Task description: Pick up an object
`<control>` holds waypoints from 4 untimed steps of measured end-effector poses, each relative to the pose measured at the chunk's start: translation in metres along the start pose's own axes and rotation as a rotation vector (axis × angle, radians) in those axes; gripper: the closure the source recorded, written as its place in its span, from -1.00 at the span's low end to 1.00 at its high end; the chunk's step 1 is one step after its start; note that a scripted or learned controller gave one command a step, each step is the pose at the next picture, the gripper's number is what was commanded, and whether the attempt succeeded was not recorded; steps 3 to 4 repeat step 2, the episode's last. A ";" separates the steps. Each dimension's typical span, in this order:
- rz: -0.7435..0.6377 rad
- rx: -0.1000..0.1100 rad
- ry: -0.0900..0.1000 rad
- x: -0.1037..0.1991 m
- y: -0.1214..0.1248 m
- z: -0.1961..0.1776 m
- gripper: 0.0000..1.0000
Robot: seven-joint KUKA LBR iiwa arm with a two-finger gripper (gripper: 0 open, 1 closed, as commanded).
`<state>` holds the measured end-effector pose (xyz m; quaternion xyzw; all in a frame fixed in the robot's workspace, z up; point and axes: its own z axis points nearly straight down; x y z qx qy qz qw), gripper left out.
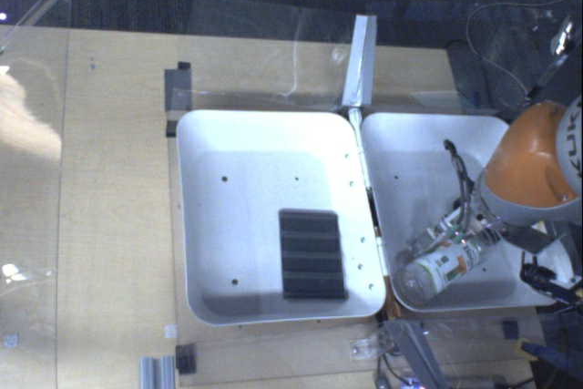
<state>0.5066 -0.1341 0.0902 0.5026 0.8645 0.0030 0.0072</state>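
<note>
Take the right bin (428, 137) as your landmark. Low in that bin, close to its near-left corner, lies a small bottle or can (435, 273) on its side, pale with a green label, its round end turned toward the bin's front-left corner. This is the likely thing to pick up. The end effector (455, 232) sits just above and behind it, down inside the bin, under the arm's orange band (528, 164). Wires and wrist hardware crowd the tip, so you cannot tell whether it is spread or closed, nor whether the bottle is between its tips or merely lying beside them. Treat the grasp as unproven.

To the left of your landmark, the left bin (209, 196) holds a dark ribbed block (312, 254) near its front wall, well apart from the arm.

What could go wrong: the bottle is round and lying down, so a pinch off its middle may squirt it sideways or roll it against the wall of the right bin. It rests near the corner, where a tip could catch the sloping wall and close on nothing. If the hold is only on the label end, the bottle may tilt and slip as the arm lifts.
</note>
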 end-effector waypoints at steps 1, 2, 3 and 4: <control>0.077 -0.001 0.002 0.023 0.051 0.001 -1.00; 0.323 0.010 0.005 -0.025 0.029 -0.024 -1.00; 0.323 0.010 0.005 -0.025 0.029 -0.024 -1.00; 0.323 0.010 0.005 -0.025 0.029 -0.024 -1.00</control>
